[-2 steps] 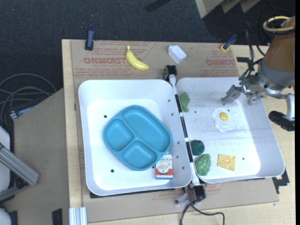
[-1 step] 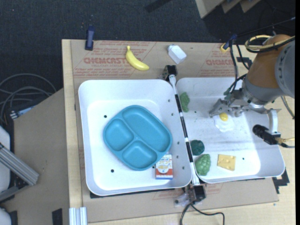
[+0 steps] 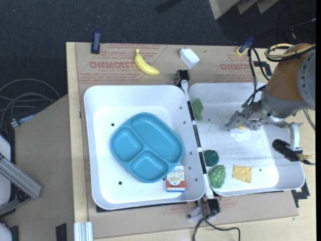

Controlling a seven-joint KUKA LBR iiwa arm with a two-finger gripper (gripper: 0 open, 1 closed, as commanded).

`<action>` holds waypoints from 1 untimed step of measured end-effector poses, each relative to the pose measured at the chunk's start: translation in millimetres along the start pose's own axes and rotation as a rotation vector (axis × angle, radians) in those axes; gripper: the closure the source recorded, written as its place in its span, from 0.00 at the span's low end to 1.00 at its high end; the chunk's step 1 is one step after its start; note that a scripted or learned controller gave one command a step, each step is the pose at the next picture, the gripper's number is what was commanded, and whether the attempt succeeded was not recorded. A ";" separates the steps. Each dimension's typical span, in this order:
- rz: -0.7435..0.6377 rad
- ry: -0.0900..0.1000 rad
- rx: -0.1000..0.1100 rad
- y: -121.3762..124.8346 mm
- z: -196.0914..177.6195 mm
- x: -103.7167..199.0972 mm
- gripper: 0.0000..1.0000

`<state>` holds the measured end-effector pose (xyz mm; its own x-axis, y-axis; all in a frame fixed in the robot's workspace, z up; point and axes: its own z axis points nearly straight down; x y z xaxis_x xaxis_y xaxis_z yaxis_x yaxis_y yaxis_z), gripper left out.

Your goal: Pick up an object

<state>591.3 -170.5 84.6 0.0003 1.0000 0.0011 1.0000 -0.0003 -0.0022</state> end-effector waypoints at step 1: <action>0.000 -0.003 -0.004 9.2 -0.4 -32.3 0.00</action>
